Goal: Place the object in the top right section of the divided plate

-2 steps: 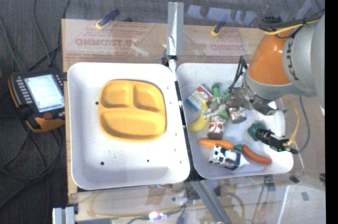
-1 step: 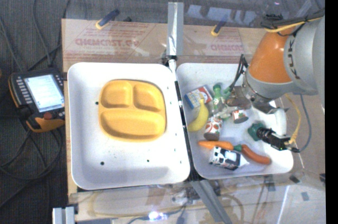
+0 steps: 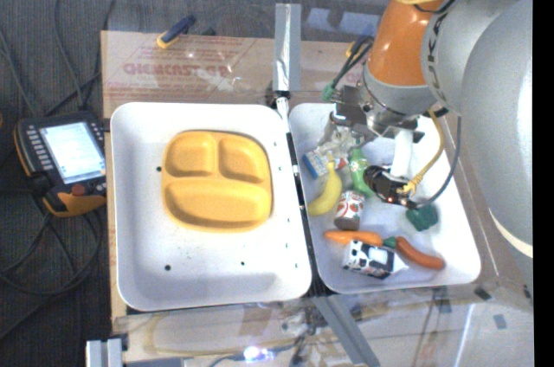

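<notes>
A yellow divided plate (image 3: 218, 180) lies in the left white bin (image 3: 138, 270), with two small sections at its far side and one wide section nearer the camera. The gripper (image 3: 344, 128) hangs low over the far part of the right bin (image 3: 463, 257), far from the plate. Directly under and beside it lie a blue-and-white carton (image 3: 317, 160), a yellow banana (image 3: 326, 192) and a green item (image 3: 357, 168). Nothing is seen lifted off the bin floor.
Lower in the right bin lie a red-and-white can (image 3: 349, 209), an orange carrot (image 3: 352, 237), a black-and-white cow-patterned item (image 3: 370, 259), a red-brown sausage (image 3: 419, 254) and a dark green piece (image 3: 421, 218). A handheld pendant (image 3: 63, 155) sits left of the bench.
</notes>
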Controlling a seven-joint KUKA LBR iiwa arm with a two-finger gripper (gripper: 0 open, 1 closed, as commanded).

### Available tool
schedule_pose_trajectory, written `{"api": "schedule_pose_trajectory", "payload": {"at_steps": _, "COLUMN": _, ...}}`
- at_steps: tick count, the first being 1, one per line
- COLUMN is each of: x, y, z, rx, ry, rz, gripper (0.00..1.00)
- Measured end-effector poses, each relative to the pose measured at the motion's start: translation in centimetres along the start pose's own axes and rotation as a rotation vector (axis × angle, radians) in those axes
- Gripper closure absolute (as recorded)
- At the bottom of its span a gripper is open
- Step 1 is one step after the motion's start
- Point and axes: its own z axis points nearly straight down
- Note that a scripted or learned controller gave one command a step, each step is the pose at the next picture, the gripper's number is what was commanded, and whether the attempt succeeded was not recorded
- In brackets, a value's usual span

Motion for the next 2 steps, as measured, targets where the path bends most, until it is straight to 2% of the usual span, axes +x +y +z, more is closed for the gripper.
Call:
{"api": "schedule_pose_trajectory", "payload": {"at_steps": 1, "x": 2.7, "y": -6.0, "z": 5.0, "rx": 0.003, "ry": 0.002, "rz": -0.260, "gripper": 1.00}}
{"api": "schedule_pose_trajectory", "payload": {"at_steps": 2, "x": 6.2, "y": -11.7, "z": 5.0, "rx": 0.004, "ry": 0.001, "rz": -0.205, "gripper": 1.00}}
